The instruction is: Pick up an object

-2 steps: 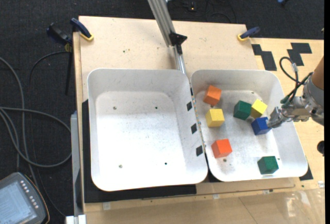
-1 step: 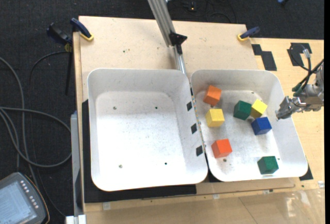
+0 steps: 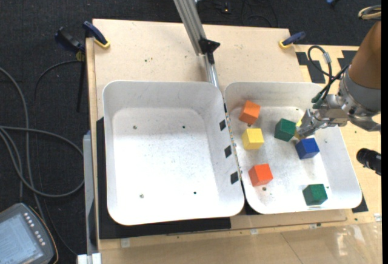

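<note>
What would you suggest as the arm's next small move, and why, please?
Probably a short descent onto one cube. The gripper sits low in the right bin, between the green cube and the blue cube, with neither visibly held. I'd centre over the blue cube first, since the two lie close together.

Two bins sit side by side on the bench (image 3: 157, 50). In the right bin (image 3: 345, 190), six blocks (image 3: 253, 138) are scattered: two along the back, two mid-bin, two nearer the front. The gripper (image 3: 305, 128) hangs between two blocks right of centre. The left bin (image 3: 115, 99) sits alongside.
</note>
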